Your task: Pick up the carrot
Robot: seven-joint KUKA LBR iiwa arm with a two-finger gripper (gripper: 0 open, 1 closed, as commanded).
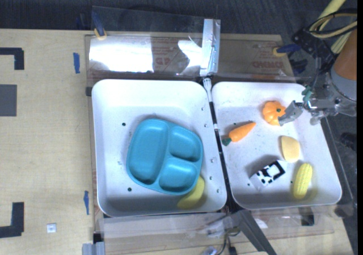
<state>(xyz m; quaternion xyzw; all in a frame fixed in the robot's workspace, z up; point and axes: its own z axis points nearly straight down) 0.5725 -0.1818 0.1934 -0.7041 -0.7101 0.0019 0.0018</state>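
still lying loose in the right bin point(326, 149): the carrot point(241, 132), orange with a small green end, close to the wall between the two bins. not lifted yet. nothing done on the pick so far, judging from how things lie.

off to the carrot's right, up by the right rim of that bin: the end effector point(296, 110). hard to tell if released or clenched, too small and grey to make out. nothing seen between its tips, so no grasp on anything.

just beside the end effector, on its left: a small orange pumpkin point(273, 111). maybe touching, cannot say for sure. in the way, a bit, between the end effector and the carrot.

below the end effector: a pale yellow slice point(290, 148), then a corn cob point(302, 179), and a black and white toy point(268, 172) further to the left. all apart from the carrot.

far to the left of the end effector, in the left bin point(113, 100): a blue tray point(164, 154) with a yellow thing point(194, 193) peeking out under its corner.

left to do, as a guess: move left past the pumpkin, come down over the carrot, close on it, lift. almost all of the job waiting.
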